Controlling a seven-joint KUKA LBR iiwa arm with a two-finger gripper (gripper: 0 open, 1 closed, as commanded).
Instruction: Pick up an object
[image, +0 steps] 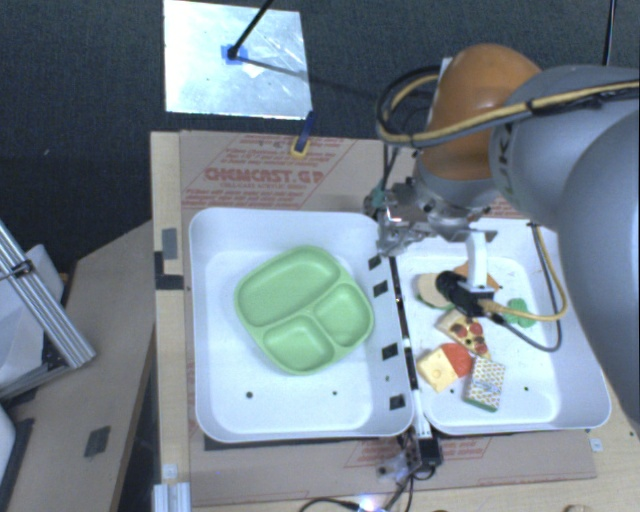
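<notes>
Toy pieces (462, 328) crowd together in the right bin (545, 395).
Gripper (395, 238), grip state indiscernible, hangs near the divider; a descent here likely grasps nothing.

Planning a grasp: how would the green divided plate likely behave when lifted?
The green plate looks like moulded plastic, so it is probably stiff and light. Lying flat and wide, it should slide rather than tip. Its smooth rim may slip.

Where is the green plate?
The green plate lies in the middle of the left-hand bin in the camera view, near the ridge between the bins.
</notes>
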